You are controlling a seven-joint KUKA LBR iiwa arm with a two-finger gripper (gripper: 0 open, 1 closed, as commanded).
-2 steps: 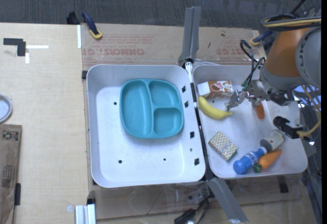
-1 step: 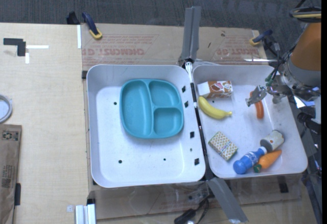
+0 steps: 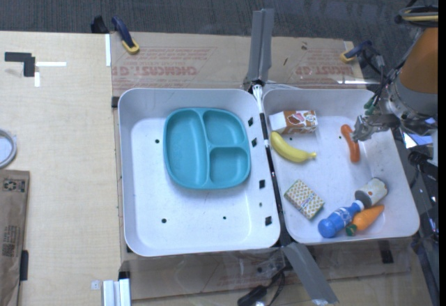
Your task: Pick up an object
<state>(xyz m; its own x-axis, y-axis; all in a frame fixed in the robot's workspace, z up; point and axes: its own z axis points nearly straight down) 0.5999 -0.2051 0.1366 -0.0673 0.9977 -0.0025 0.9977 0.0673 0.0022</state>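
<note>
The red sausage [image 3: 350, 142] lies in the right bin [image 3: 390, 228], near its far right wall, with our gripper [image 3: 364, 127] just beside its upper end. Whether it is clamped we cannot tell. We should centre over the sausage's middle, across its length, clear of the banana [image 3: 291, 149].

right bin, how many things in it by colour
yellow: 1, banana
orange/red: 3, sausage-like piece, carrot, snack box
blue: 1, bottle
patterned tan: 1, small box
white/dark: 1, small cylinder
total: 7
</note>
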